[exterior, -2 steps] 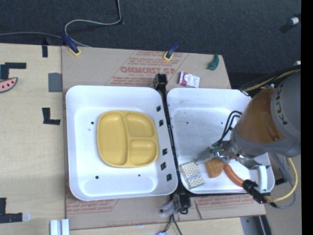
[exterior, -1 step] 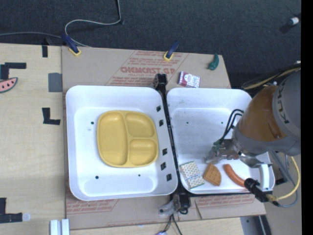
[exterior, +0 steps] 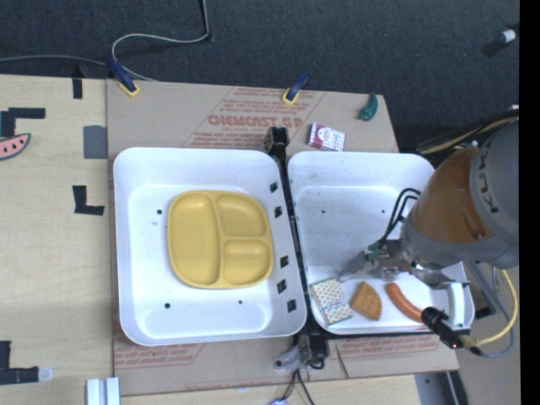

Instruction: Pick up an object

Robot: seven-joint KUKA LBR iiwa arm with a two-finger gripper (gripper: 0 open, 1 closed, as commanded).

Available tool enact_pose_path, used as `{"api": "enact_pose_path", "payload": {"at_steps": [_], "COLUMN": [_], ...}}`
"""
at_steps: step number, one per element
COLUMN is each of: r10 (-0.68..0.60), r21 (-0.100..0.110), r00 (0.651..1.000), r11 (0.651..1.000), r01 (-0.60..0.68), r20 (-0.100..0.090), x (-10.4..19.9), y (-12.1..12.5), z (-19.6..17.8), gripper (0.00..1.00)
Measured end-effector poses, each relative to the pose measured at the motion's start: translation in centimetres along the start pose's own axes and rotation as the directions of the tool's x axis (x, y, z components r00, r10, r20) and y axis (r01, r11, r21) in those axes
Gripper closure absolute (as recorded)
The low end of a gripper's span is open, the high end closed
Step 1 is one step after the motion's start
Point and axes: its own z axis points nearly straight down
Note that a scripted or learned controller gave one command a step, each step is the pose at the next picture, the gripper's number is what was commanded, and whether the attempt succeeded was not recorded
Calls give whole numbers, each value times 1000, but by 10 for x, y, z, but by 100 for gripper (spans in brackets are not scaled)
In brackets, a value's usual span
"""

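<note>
Camera view: gripper [exterior: 359, 264] low in right bin [exterior: 337, 184], lower right of frame; grip state unreadable. Approach step, likely. Next: descend onto cracker [exterior: 366, 301] or sausage [exterior: 404, 301].

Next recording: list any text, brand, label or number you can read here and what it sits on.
"CHEMCAST GP", red print on the cardboard sheet under the bins; the smaller red line beneath it is too blurred to read.
Faint red print on the cardboard's front edge: unreadable.
Small red and white packet behind the right bin: print too small to read.
</note>
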Motion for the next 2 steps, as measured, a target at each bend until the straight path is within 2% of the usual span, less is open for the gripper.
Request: {"api": "enact_pose_path", "payload": {"at_steps": [1, 2], "r10": [0, -1], "r21": [1, 3], "r00": [1000, 1000], "r11": [1000, 1000], "r01": [0, 1], "r20": [0, -2], "x": [38, 24], "y": [-1, 52], "z": [10, 10], "gripper": [0, 0]}}
